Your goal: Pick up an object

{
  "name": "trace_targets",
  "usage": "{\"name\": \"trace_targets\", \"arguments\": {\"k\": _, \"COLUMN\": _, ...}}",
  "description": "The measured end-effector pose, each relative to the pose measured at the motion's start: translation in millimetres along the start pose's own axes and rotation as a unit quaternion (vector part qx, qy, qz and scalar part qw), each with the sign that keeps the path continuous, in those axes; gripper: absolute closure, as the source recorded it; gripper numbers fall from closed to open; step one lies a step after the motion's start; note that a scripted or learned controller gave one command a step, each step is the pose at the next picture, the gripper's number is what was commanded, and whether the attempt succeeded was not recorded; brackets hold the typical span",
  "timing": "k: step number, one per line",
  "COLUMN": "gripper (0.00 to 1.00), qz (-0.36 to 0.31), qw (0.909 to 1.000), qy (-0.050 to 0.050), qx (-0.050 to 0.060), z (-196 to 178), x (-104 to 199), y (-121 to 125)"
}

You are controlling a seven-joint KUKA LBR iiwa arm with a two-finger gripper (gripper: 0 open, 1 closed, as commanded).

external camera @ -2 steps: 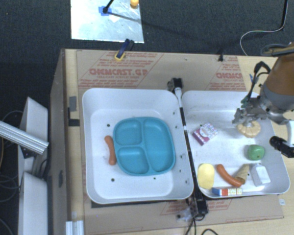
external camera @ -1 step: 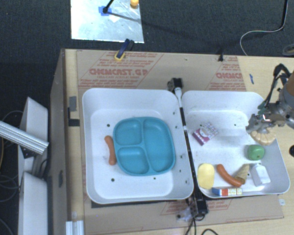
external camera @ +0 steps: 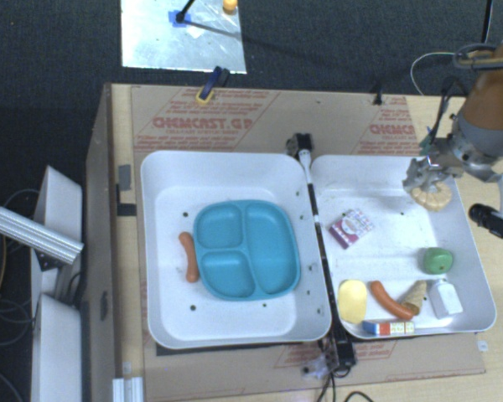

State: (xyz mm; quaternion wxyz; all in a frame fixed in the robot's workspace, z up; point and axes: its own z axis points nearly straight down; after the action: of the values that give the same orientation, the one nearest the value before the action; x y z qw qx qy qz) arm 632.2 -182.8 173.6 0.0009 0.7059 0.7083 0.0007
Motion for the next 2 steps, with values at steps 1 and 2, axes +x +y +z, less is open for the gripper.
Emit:
{"name": "trace_targets", "arguments": {"k": 1, "gripper": 1.00, "qz": -0.001, "qw": 1.0000, "qy": 0.000, "qx": 0.000, "z": -18.8, "x": 25.3, "y": -9.0}}
{"name": "trace_targets", "arguments": {"k": 2, "gripper": 1.00, "qz": -0.001, "qw": 1.0000, "qy": 0.001, "qx": 0.000, "z": -41.5, "x": 67.8, "y": -5.4}}
